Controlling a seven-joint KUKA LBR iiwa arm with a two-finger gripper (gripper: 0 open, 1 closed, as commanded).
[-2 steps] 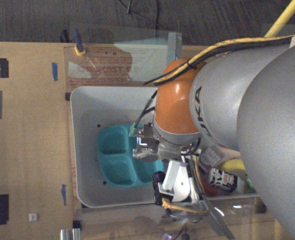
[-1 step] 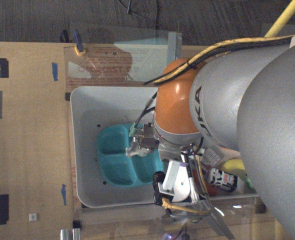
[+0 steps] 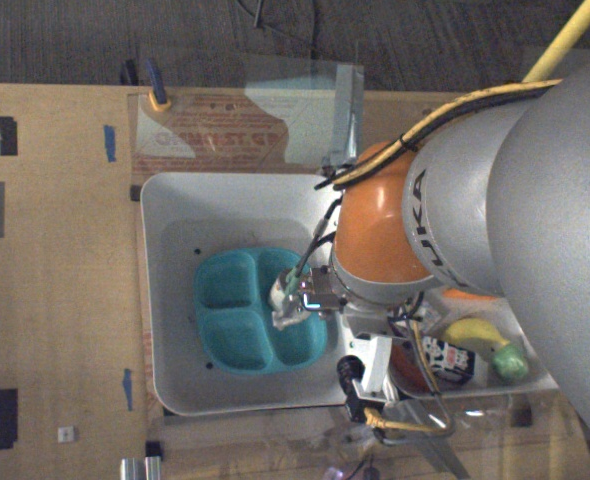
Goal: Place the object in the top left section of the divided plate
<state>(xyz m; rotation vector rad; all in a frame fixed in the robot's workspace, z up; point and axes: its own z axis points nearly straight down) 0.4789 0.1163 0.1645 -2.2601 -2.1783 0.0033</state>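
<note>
Your arm [image 3: 495, 208] comes in from the right and bends down over the left bin [image 3: 165, 218], its orange band [image 3: 370, 223] above the wrist, which hangs over the right edge of the teal divided plate [image 3: 237, 313]. The gripper [image 3: 293, 306] sits low at that edge, over the plate's right-hand sections. A small pale object [image 3: 283, 313] shows right at the gripper's tip, against the plate's right side; it is too small and blurred for you to read its long axis or which way it points. Whether the fingers are spread or closed, and whether they have hold of that pale object, you cannot tell. In the right bin lie a banana [image 3: 475, 335] and a green object [image 3: 510, 365].
</note>
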